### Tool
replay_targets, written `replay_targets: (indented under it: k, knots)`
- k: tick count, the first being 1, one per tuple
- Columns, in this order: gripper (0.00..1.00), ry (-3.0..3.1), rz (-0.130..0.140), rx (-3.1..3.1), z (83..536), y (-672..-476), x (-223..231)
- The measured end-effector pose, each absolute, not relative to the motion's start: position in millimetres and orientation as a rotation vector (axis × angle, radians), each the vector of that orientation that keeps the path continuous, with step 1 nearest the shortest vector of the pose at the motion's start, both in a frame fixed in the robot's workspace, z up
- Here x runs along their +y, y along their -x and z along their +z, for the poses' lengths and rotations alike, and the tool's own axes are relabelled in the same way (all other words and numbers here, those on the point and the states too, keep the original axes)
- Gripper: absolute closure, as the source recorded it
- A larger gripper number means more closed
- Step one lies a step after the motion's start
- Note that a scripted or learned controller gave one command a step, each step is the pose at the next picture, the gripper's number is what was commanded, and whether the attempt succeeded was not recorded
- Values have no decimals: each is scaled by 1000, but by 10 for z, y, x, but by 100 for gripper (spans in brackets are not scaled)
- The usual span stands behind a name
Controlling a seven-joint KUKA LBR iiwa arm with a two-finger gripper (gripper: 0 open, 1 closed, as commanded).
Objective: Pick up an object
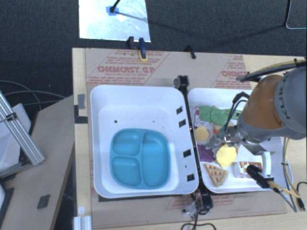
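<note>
The right bin [230,94] holds several small objects: a green piece [211,114], a pale yellow round item [202,134], a purple piece [205,153], a bright yellow lump [226,155], a pizza-like wedge [216,174] and a red and white piece [242,169]. The arm's orange band [263,102] hangs over the bin's right half. My gripper [224,140] sits low in the bin, just above the bright yellow lump and right of the pale yellow item. Whether it touches either one is unclear.
The left bin [103,104] contains a blue divided plate [140,158]. A black divider with clips [186,123] runs between the bins. Cables [288,190] trail at the lower right. A shiny sheet [114,13] lies beyond the bench.
</note>
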State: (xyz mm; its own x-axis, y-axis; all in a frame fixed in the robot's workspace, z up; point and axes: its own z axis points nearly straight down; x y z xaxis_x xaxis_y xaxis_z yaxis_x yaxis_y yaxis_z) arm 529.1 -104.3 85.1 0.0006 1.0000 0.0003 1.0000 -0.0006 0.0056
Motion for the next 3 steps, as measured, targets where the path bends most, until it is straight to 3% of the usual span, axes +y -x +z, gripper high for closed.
replay_targets:
  k: [1,3]
  knots:
    - [0,-2217,8,2212,871,-4884,-892]
    - [0,-2215,11,2216,870,-4897,-868]
